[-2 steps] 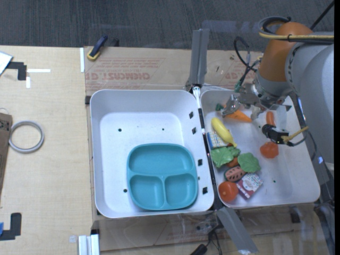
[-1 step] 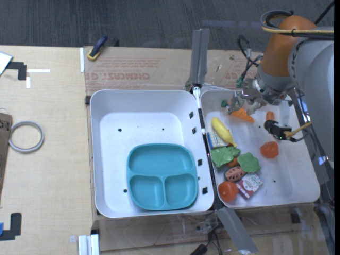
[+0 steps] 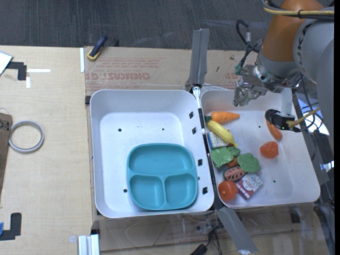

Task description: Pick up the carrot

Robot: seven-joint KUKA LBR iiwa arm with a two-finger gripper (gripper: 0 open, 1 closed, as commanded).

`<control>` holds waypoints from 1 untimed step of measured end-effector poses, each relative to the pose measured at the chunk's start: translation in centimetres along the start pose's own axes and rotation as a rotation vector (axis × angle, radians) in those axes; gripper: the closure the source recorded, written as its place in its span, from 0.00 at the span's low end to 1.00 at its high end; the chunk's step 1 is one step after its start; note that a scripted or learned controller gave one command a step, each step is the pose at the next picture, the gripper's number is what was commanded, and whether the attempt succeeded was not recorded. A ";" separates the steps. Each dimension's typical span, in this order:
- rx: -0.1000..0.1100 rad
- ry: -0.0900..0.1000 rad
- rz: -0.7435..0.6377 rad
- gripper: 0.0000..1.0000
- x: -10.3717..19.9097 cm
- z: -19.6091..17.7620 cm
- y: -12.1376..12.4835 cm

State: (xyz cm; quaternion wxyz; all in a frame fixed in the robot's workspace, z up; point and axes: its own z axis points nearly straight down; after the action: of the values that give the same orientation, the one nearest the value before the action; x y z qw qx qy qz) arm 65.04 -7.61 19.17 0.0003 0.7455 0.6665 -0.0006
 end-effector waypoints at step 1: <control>0.001 0.000 0.000 0.00 0.0 0.0 0.0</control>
State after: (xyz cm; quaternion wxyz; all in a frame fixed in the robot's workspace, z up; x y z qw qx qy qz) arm 65.02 -7.62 19.15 0.0002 0.7456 0.6664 -0.0009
